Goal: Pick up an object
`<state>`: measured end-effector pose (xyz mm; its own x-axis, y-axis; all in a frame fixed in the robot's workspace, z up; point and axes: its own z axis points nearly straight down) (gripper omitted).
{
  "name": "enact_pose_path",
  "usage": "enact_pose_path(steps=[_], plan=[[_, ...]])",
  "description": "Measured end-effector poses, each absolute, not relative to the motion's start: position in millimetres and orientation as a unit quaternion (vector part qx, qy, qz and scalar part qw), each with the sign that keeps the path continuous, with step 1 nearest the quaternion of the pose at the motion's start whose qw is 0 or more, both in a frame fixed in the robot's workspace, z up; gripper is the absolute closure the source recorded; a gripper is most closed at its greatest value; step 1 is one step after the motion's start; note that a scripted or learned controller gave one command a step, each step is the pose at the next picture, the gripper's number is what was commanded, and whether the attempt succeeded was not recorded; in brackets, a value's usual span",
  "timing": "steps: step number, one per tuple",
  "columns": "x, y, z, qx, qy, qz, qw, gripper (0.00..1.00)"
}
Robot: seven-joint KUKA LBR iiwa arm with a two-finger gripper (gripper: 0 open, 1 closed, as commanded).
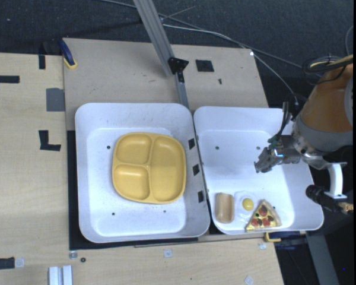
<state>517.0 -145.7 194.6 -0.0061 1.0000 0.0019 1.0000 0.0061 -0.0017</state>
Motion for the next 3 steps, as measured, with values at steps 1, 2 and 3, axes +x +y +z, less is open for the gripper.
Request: enact_pose_path(steps=[1, 2, 3], plan=[[516.0, -94.8, 206.8, -0.705, -0.709, -0.0001, 0.001, 1.0], [520.3, -37.3, 219.3, -0.705, -0.71, 0.0, 0.001, 1.0], [525.8, 15.0, 209.4, -0.705, -0.709, 0.0008, 0.001, 1.0]])
